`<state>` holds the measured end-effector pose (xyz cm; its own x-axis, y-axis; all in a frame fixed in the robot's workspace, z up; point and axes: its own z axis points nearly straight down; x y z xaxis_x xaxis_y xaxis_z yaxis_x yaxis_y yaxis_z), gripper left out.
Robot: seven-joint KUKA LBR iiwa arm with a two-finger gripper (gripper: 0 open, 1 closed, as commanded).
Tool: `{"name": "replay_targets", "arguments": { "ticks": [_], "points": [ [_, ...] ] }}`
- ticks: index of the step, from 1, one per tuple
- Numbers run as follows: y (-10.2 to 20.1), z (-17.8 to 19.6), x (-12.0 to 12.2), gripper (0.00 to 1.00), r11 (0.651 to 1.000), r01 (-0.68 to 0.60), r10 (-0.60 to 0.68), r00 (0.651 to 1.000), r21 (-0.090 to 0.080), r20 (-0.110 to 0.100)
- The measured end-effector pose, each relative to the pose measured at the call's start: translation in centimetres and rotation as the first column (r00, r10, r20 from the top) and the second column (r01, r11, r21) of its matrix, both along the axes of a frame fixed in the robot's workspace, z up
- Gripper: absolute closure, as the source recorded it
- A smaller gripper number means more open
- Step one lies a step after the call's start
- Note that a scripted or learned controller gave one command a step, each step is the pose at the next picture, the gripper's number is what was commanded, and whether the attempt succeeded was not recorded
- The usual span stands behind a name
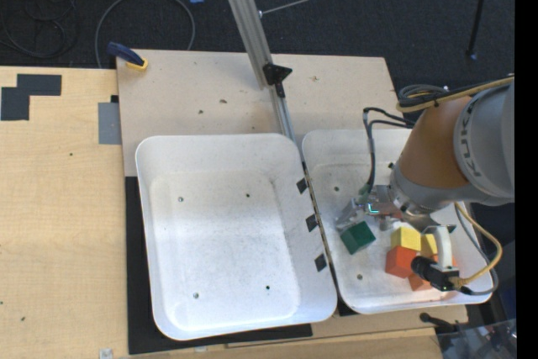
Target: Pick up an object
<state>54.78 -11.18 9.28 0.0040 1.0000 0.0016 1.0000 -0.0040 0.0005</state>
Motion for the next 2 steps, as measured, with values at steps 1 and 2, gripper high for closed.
{"name": "replay_targets", "arguments": {
  "ticks": [1, 2],
  "points": [
    [2.2, 10.2, -1.5, 0.00, 1.000, -0.005, 0.005, 1.000, -0.001, 0.004],
    [-0.9, -0.3, -1.3, 0.00, 1.000, -0.002, 0.002, 1.000, 0.002, -0.001]
  ]
}}
